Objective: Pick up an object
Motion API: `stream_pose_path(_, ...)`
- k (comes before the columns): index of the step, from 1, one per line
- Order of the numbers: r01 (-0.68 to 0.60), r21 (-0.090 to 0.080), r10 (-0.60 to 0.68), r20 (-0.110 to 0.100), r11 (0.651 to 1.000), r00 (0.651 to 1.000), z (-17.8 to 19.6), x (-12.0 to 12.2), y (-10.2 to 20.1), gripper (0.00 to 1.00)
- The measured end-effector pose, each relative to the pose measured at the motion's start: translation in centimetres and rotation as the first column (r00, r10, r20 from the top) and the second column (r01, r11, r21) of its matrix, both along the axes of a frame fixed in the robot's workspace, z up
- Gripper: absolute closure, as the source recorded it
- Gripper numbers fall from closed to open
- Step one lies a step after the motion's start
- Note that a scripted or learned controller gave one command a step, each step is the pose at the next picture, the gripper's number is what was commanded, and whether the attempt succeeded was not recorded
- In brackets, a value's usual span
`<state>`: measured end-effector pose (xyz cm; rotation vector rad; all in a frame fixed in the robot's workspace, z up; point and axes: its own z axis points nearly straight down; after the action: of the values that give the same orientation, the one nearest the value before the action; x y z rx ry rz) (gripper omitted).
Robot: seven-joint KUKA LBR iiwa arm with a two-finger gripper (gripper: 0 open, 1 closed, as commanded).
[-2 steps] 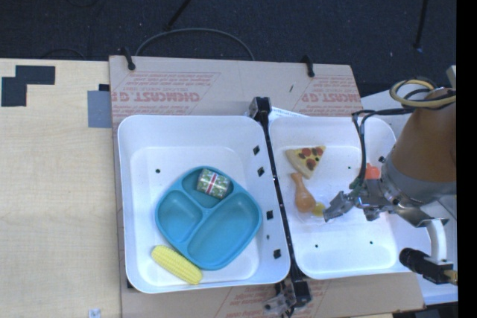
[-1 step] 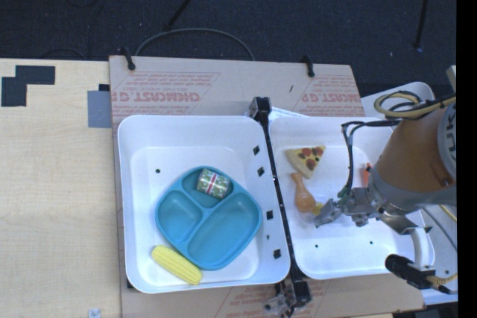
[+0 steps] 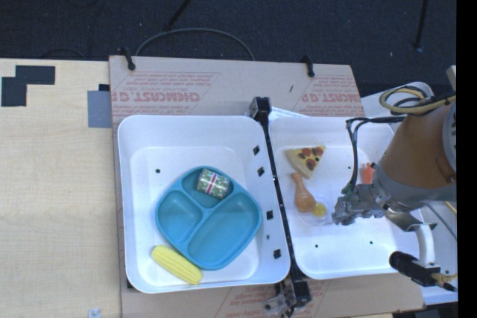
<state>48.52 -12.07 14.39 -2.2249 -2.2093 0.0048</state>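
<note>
Dark carpet floor w/ cables across top of frame; below it, light wood bench [image 3: 52,197] on the left and a cardboard sheet [image 3: 231,89] w/ red print under two white bins side by side, centre to right.

Left bin [image 3: 138,141]: holds blue divided plate [image 3: 209,227], lower centre of frame. On the plate's upper compartment, small green can [image 3: 213,183] w/ red-white label, lying on its side. Yellow corn cob [image 3: 177,264] just beside plate's lower left edge, on bin floor, slanted.

Right bin [image 3: 343,264]: pizza slice [image 3: 307,156] w/ red toppings near its upper left corner. Just below it, brown drumstick toy [image 3: 302,192], slanted, w/ small yellow piece [image 3: 320,210] touching or just beside its lower end. Small orange item [image 3: 367,173] further right, partly hidden by arm, so kind not clear.

Gripper [image 3: 347,211], dark grey, low over right bin floor, mid-right of frame, just to the right of yellow piece & near drumstick. Fingers too dark & small here: cannot tell if spread or closed, nor if anything is between them. Orange band of arm [image 3: 417,153] large at right edge, above the gripper
</note>
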Motion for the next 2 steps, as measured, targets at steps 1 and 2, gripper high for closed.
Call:
stream_pose_path(1, -0.008, -0.002, 0.008, 0.007, 1.000, 1.000, 4.3, 0.2, 0.4, 1.00)
stream_pose_path(2, -0.008, -0.002, 0.008, 0.009, 1.000, 1.000, 9.6, 0.3, 0.4, 1.00)
